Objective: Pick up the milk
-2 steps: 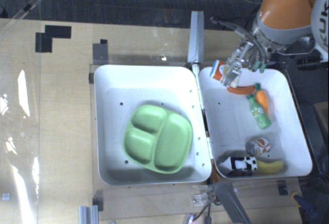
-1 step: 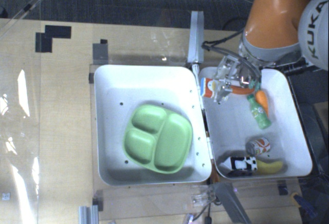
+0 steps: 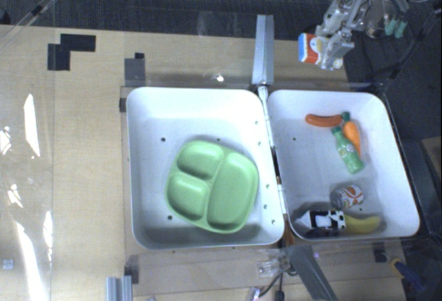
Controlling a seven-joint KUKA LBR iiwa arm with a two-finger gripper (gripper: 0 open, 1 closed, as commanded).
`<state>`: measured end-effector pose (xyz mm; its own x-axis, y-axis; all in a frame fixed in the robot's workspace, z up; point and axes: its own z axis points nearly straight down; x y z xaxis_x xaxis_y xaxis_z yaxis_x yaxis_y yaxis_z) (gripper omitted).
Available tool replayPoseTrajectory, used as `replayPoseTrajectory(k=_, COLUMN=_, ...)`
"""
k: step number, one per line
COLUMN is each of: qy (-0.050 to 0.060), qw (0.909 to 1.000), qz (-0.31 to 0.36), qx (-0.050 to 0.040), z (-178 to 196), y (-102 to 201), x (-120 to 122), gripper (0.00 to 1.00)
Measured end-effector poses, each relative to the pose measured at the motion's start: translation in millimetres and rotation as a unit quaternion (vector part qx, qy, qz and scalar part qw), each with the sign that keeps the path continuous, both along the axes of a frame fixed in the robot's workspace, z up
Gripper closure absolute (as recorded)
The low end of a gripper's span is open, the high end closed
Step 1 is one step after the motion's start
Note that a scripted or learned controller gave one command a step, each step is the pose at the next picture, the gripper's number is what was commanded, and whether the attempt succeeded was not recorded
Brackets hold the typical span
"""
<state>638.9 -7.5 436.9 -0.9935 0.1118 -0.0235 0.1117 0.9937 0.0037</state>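
At the near edge of the right bin (image 3: 400,154) lie a banana (image 3: 362,224) and, touching it on the left, a small black-and-white toy (image 3: 324,219). Just behind them sits a round can (image 3: 347,196). Farther back lie a green bottle (image 3: 347,149), a carrot (image 3: 352,132) and a sausage (image 3: 324,120), close together. The left bin (image 3: 145,154) carries a green divided plate (image 3: 212,186). Beyond the bins, high above the bench (image 3: 69,154), the gripper (image 3: 333,44) hangs at the top right. The milk (image 3: 312,48), a small carton with blue and orange print, sits between the jaws, which are closed on it.
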Motion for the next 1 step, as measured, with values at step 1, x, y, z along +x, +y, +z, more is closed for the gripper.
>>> replayPoseTrajectory(k=1, qy=0.007, qw=0.9964, qz=0.084, qx=-0.0005, z=-104.8, y=71.6, x=-8.8, gripper=1.0)
